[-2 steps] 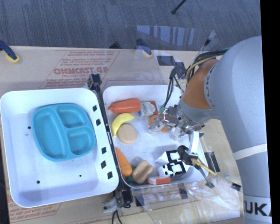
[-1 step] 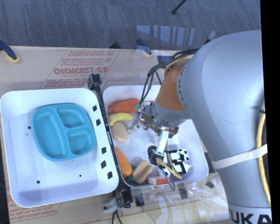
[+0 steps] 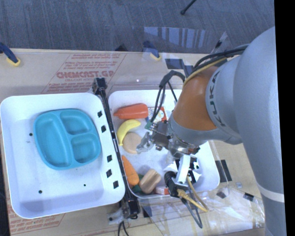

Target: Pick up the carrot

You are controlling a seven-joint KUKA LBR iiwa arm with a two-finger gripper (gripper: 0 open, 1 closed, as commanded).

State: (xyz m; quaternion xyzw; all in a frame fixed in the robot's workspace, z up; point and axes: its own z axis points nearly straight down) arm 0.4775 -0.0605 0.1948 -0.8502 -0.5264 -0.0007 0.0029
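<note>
While the gripper (image 3: 145, 141) hangs low over the middle of the right bin (image 3: 136, 98), its tip is just beside a pale round piece (image 3: 130, 143). Whether the two touch I cannot tell, and I also cannot tell if the gripper is wide or narrow, because the wrist hides this part.

A yellow banana (image 3: 127, 128) lies against the far side of the pale piece, curved and touching it. Beyond the banana, near the far edge of the bin, lies a long orange-red piece (image 3: 131, 111), across the bin.

The carrot (image 3: 130, 170) is on the near side of the pale piece. It lies along the wall that faces the left bin (image 3: 21, 161), with its thin end toward the pale piece and its thick end toward the near corner. It is apart from the gripper. A tan block (image 3: 150, 180) lies just beside the thick end, near the front edge.

The grey arm (image 3: 245, 100), with its orange band (image 3: 201, 105), covers the other side of this bin. A blue divided plate (image 3: 67, 138) lies flat in the left bin, toward its far edge.
</note>
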